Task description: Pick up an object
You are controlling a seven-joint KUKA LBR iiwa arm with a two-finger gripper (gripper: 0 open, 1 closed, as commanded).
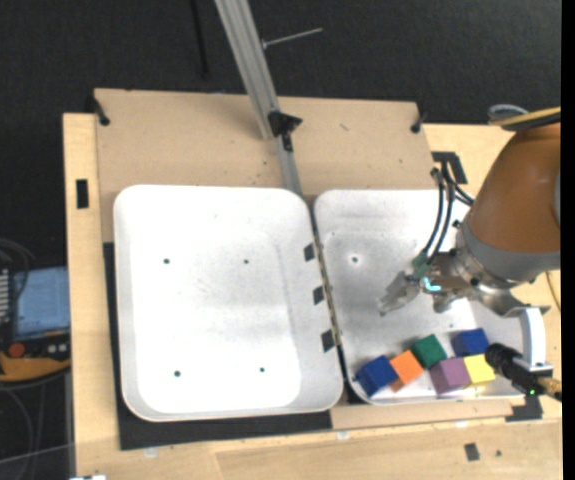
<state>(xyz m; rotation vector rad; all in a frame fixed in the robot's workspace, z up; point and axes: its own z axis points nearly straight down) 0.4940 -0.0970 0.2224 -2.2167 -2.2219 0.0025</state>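
Several small blocks lie along the front edge of the right bin (pixel 367 228): a blue block (pixel 375 373), an orange block (pixel 406 366), a green block (pixel 428 350), a purple block (pixel 451 374), a yellow block (pixel 480 368) and a second blue block (pixel 470 342). My gripper (pixel 419 303) hangs over the middle of the right bin, just behind the green block. It is open, with nothing between its fingers. The arm's grey and orange body covers the bin's right side.
The left bin (pixel 217 298) lies beside the right one, with a dividing wall (pixel 319 288) between them. A slanted metal pole (pixel 252 58) rises behind the bins. A blue box and cables (pixel 37 313) lie off the bench at left.
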